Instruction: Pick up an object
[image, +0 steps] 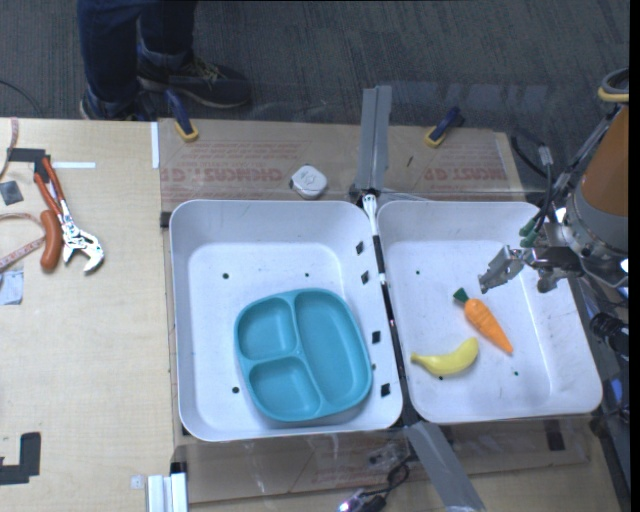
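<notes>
In the right bin (440, 400), an orange toy carrot (487, 323) with a green top lies tilted, and a yellow toy banana (446, 358) lies just below and to the left of it. My gripper (521, 268) hangs above the bin's right part, up and to the right of the carrot. Its fingers (497, 272) are spread apart with nothing between them. A teal three-compartment plate (300, 355) lies in the left bin (200, 300).
The arm's grey body with its orange band (605, 185) fills the right side. A metal divider post (374, 140) stands behind the bins. A wrench and pliers (60, 225) lie on the bench at far left. A small round object (309, 181) sits behind the left bin.
</notes>
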